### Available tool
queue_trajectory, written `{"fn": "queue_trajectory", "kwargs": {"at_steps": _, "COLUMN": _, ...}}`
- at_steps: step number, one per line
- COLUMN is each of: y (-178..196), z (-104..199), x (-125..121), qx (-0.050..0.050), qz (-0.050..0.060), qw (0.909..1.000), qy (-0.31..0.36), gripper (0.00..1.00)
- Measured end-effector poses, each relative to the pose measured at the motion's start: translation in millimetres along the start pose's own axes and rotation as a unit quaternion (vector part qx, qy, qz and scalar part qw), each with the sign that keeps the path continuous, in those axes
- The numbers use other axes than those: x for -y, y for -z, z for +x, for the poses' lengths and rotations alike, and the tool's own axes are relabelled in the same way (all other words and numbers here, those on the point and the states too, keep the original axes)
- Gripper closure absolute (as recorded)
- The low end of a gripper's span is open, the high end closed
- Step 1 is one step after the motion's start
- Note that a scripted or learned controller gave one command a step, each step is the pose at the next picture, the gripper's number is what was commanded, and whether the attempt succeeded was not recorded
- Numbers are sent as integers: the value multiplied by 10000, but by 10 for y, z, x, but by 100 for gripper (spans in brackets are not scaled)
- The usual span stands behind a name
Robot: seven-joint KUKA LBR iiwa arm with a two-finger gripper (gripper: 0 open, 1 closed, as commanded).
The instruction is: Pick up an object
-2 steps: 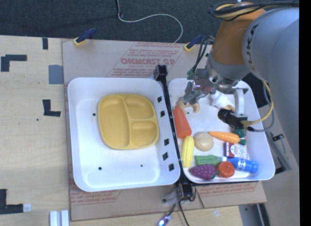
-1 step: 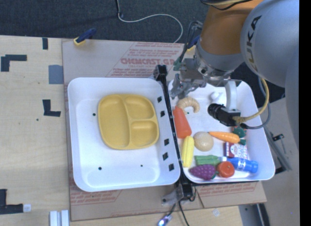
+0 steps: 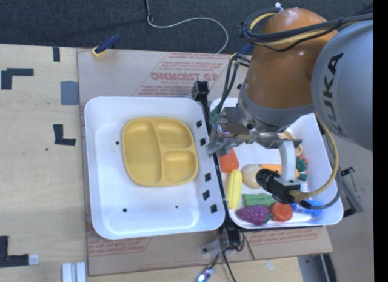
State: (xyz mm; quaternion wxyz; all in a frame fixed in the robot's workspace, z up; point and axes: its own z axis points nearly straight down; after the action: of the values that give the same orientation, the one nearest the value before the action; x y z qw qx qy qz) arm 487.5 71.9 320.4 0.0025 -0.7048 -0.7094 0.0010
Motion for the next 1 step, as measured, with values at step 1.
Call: {"fn": "queue_trajectory", "kwargs": {"at_steps": 1, "y": -15, "z": -26, "x": -37, "qx": 12, "qz": -10, "qw": 10000, "qy": -22, "gripper": 0}}
